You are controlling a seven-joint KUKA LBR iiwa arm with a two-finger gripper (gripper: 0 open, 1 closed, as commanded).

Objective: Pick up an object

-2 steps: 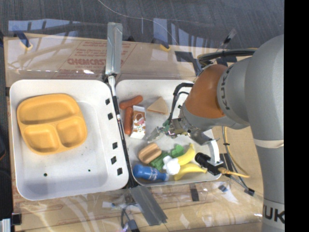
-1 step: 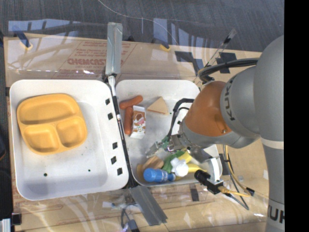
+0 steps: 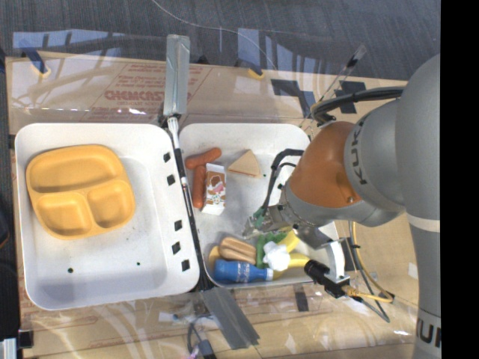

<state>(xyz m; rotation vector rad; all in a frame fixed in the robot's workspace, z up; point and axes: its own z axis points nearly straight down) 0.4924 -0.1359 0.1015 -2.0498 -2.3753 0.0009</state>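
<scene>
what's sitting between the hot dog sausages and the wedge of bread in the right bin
In the camera view, a small carton with a red-and-white label lies between the sausages and the tan wedge, close beside the sausages.

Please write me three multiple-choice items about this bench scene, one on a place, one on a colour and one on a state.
1. Where does the yellow divided tray lie?
A. left bin
B. right bin
C. on the floor

2. What colour is the bottle at the near edge of the right bin?
A. red
B. blue
C. black

3. How does the small carton beside the sausages lie?
A. standing upright
B. flat on the bin floor
C. propped on the yellow tray

Answers: 1 A, the tray sits in the left bin; 2 B, its body is blue with a white cap; 3 B, its printed face looks up beside the sausages.
</scene>
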